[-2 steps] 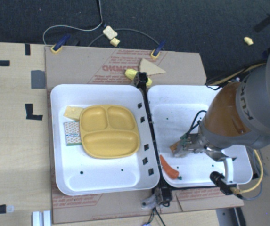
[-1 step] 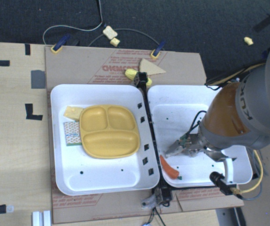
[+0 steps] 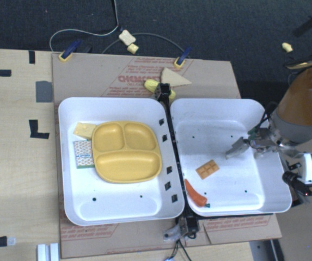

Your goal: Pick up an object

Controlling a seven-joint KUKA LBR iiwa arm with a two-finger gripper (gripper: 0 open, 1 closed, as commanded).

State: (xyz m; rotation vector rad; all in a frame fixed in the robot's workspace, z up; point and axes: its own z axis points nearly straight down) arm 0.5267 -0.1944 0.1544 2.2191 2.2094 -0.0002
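Two white bins sit side by side on a cardboard sheet (image 3: pixel 139 75) over the bench. The left bin (image 3: pixel 71 200) holds a yellow divided plate (image 3: pixel 127 151), three compartments showing, its body lying across most of the bin's middle. Tucked at the plate's left edge are a pale yellow wedge (image 3: pixel 83 129) and, just nearer, a small patterned card (image 3: pixel 83 154); the plate overlaps both, so their right parts are hidden.

The right bin (image 3: pixel 215 109) holds a brown waffle-like block (image 3: pixel 207 169) near its middle, lying flat and tilted. Nearer and to the left, against the bin's left wall, lies an orange carrot-shaped piece (image 3: pixel 194 193) with a dark tip; its near end is hard to read against the rim.

The arm comes in from the right, its orange band and grey body partly cut off by the frame edge. The gripper (image 3: pixel 237 149) hangs over the right part of the right bin, a grey finger pointing left and toward the block, well apart from it. Nothing shows between the fingers, but they blur together, so how far apart they stand cannot be told.

On the far side, a yellow clamp (image 3: pixel 153 84) and a tan wedge (image 3: pixel 175 78) sit at the junction of the bins.
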